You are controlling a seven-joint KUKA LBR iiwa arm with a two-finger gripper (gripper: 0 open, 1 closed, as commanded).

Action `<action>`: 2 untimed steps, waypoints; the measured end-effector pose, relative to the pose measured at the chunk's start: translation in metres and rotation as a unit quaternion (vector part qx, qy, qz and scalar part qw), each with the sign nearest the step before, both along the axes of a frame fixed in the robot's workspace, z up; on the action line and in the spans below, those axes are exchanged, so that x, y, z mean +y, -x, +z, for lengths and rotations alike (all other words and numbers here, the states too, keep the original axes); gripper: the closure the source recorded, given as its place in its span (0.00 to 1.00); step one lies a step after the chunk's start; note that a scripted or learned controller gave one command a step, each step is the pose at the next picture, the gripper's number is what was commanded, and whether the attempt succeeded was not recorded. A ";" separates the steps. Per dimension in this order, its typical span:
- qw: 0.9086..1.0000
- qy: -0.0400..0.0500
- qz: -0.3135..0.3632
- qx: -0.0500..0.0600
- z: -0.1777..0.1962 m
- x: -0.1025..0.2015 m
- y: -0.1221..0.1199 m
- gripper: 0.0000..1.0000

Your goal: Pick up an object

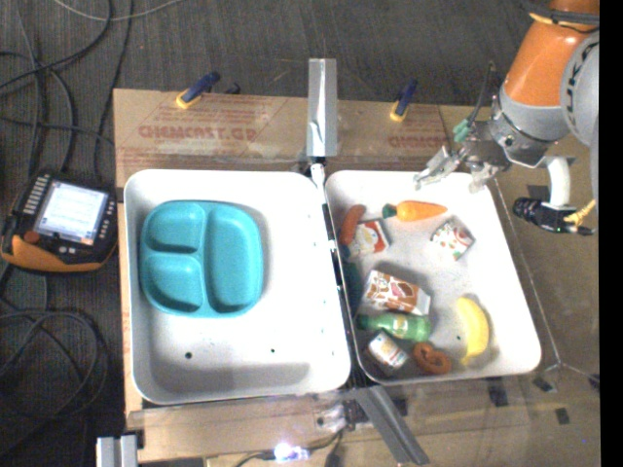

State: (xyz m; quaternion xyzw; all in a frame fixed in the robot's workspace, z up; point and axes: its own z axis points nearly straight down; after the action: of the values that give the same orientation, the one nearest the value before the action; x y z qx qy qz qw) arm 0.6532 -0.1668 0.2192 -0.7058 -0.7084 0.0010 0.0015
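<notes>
While the arm (545,76) slants in from right | end effector (456,163) above the right bin's (516,261) far rim — fingers' state unclear

bins x2 (136,261) | teal tray x1 (204,258) | carrot x1 (421,210) | banana x1 (474,326) | cartons x3 (395,294)

KUKA arm (560,61): a rounded orange band is seen above a grey wrist section, with a white part below it. The gripper (456,163) is formed of thin pale metallic fingers beneath a dark mount; thin cables are attached.
</notes>
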 end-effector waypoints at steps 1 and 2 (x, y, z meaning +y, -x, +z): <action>1.000 0.001 0.030 -0.002 -0.116 -0.040 -0.015 0.00; 1.000 0.003 0.005 -0.001 -0.122 -0.033 -0.017 0.00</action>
State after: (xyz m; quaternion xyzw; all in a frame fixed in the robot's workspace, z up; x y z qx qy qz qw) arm 0.6703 -0.1994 0.0968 -0.7021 -0.7121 0.0022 -0.0017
